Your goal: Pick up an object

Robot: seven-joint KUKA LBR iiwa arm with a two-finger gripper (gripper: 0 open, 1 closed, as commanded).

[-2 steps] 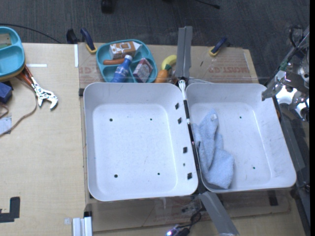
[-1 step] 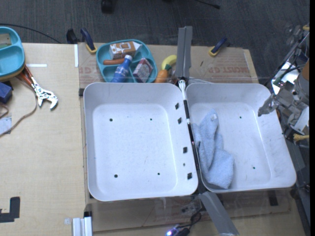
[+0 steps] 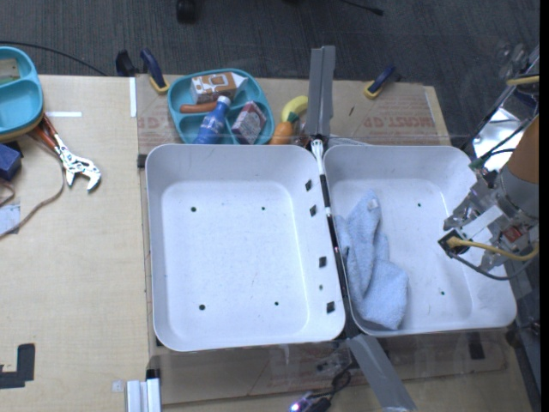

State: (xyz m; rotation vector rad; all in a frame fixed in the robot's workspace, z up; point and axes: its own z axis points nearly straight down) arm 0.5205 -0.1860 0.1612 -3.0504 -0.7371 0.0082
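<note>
Counter (image 3: 77, 273): two white bins side by side. Left bin (image 3: 232, 256) bare. Right bin (image 3: 429, 196) holds one pale blue cloth (image 3: 371, 269), crumpled along the bin's left wall. Its long axis runs far to near, bulkiest at the near end. Tool (image 3: 470, 223) sits over the right bin's right side, well apart from the cloth, which lies straight left of it. How wide it stands: cannot tell. Nothing seen in its hold.

Pale blue cloth (image 3: 373, 269) in the white right bin (image 3: 429, 178); the left bin (image 3: 232, 256) is white with a few dark dots. Upper centre, a teal tray (image 3: 183, 94); the surface (image 3: 77, 273) is light tan.
</note>
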